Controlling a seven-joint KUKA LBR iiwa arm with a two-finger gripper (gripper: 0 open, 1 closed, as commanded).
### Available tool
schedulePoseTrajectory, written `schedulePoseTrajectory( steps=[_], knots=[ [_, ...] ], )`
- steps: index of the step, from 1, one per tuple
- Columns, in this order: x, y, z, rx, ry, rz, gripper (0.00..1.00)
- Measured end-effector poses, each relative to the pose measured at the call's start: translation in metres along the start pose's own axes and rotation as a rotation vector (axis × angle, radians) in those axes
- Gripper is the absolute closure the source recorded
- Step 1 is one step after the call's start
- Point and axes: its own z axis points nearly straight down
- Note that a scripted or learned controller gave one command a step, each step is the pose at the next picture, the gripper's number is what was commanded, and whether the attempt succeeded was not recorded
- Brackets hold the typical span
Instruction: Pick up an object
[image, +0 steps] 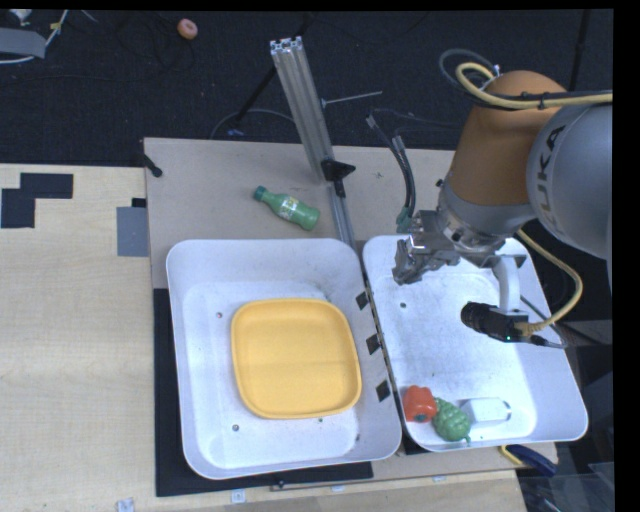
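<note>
Crosswise, white object (487, 409), left-right

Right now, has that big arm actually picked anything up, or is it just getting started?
Nothing looks picked up. The gripper hangs over the far left part of the right bin, with nothing visible between its fingers. The red object, green object and white object lie at that bin's near edge, apart from it. The yellow plate sits in the left bin. Reaching and grasping remain.
</note>
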Motion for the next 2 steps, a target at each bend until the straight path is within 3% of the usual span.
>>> schedulePoseTrajectory(
  steps=[2],
  knots=[
    [0.1, -0.058, -0.002, 0.001, 0.0, -0.001, 1.0]
  ],
)
